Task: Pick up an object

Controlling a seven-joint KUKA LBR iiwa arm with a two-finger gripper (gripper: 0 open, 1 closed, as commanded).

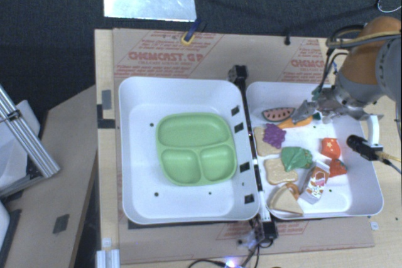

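A: Room around the green tray [191, 147]?
B: It sits alone mid-bin in the left bin [135, 135] — bare white floor on all sides. The right bin [370, 198] is crowded.
A: Gripper?
B: The gripper [306, 111] hangs right of the tray, at the carrot [295, 123] — fingers' state I cannot tell.
A: Counts?
B: One watermelon slice [277, 114], one grape bunch [274, 134], one green leaf [296, 157], one carton [315, 186].

Smooth glossy plastic white bins [188, 90], matt green plastic divided tray [193, 149], printed brown cardboard sheet [164, 54] underneath.
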